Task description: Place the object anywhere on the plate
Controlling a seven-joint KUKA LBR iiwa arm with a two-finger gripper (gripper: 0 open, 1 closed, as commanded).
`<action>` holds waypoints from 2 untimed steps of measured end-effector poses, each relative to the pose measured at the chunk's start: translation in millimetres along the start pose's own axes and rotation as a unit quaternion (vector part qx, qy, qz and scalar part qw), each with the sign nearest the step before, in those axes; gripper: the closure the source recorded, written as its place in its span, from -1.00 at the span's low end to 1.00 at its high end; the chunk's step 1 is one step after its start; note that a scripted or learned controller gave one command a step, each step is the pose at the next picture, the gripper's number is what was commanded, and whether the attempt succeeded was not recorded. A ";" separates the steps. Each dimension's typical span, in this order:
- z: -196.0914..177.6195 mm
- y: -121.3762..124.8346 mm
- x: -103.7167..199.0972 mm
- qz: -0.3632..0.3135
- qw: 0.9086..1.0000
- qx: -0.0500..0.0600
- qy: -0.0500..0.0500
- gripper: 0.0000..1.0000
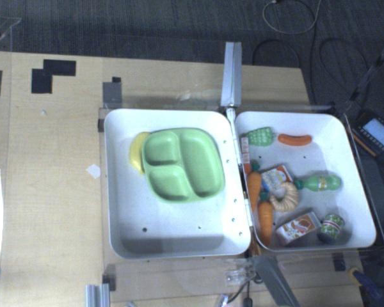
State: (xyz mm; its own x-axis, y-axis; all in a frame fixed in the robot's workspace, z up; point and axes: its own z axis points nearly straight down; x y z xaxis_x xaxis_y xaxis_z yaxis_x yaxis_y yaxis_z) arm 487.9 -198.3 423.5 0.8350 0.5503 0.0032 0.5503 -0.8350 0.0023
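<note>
On the left side of the bench, the left bin (121,235) holds a green divided plate (182,164) with three shallow compartments, glossy moulded plastic with rounded corners, and a yellow object (137,152) partly tucked beneath its left edge. The right bin (355,171) carries the stock of toy food: an orange sausage (295,139), a green bumpy item (261,136), a green bottle (321,183), two orange carrots (260,203) lying lengthwise along the left wall, a beige ring-shaped pastry (284,198), a small printed carton (297,228) and a small can (333,226). No object rests on the plate, so the task is judged not yet begun. The gripper's state cannot be told from this view. For the pick, the sausage is recommended: it lies apart from its neighbours on bare bin floor, and its narrow rounded form suits a two-finger grasp across the short axis. The clustered carton, pastry and carrots touch one another and risk a fouled grasp. Release should occur low over a compartment, since smooth rounded plastic may roll.
</note>
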 end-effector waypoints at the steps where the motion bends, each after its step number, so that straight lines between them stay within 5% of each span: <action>1: 13.9 6.0 -4.1 0.089 0.996 0.000 -0.001 1.00; 2: 9.9 5.8 -4.0 0.167 0.986 0.000 0.000 1.00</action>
State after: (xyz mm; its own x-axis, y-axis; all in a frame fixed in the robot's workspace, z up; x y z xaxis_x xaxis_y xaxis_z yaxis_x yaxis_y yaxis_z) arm 487.7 -205.3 413.6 0.9698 0.2438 0.0040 0.2438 -0.9698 0.0010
